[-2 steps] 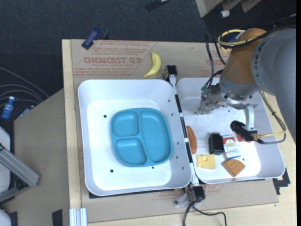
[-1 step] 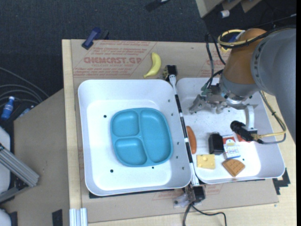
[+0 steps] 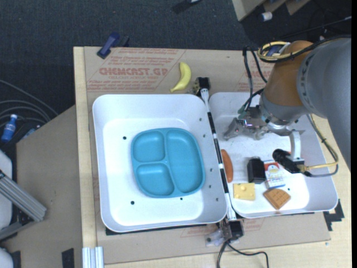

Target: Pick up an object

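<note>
Approach step: I held the pincer (image 3: 241,128), fingers apart and empty, above the right bin (image 3: 321,197); descent onto the hot dog (image 3: 227,164) seemed next.

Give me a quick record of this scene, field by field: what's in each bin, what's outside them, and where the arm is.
left bin: blue divided plate
right bin: hot dog, black block, small carton, cheese slice, cracker
outside bins: banana on the bench
arm: over the right bin's far half
gripper: low over the bin floor, nothing visibly held
</note>
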Action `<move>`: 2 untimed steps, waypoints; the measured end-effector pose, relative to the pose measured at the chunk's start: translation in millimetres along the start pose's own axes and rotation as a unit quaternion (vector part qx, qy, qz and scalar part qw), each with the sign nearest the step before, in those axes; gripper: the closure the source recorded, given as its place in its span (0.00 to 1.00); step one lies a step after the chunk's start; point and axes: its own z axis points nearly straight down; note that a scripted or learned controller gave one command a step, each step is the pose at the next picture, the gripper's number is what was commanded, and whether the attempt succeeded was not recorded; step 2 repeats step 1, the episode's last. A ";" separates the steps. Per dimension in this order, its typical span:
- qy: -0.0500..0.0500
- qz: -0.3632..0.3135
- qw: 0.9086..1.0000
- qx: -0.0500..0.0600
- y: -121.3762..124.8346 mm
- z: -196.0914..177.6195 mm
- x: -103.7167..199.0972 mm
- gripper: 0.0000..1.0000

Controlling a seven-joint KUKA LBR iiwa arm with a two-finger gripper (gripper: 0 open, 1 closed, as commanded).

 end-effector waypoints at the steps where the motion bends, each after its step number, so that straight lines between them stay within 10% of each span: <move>1: 0.000 0.000 1.000 -0.001 -81.6 0.5 -0.8 0.00; 2: 0.000 0.000 1.000 -0.001 -81.6 0.5 -0.8 0.00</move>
